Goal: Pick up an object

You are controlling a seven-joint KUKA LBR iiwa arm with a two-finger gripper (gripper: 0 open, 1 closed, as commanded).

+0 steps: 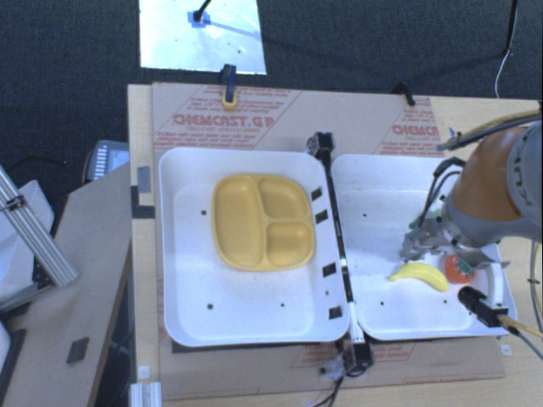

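One gripper [422, 246], down low inside the right-hand bin [373, 219], tip close to the white floor. Cannot tell whether spread or closed: the metal tip is small and blurred at this slant. Just below the tip, toward the view's bottom edge, a banana [422, 275], yellow, lying flat on that bin's floor, gently curved, one end pointing left, the other toward the lower right. Tip just beside the banana's upper edge; touching or apart, cannot tell. Immediately right of the banana, a small orange-red thing [459, 268], rounded, partly hidden behind the wrist, shape otherwise unclear.

Above the gripper, the arm [517, 202], grey, entering from the view's right, with its orange band [488, 172] broad over the bin's right half.

Along the seam between the two bins, several black clips [321, 217] in a row.

Further left, the left-hand bin [187, 253], white and shallow, holding a yellow tray [261, 221] near its middle: rounded corners, three compartments, one large on the left and two smaller on the right, lying flat, well apart from the gripper.

Under both bins, a cardboard sheet [254, 113] with red print, pinned at its far edge by a yellow clamp [229, 96]
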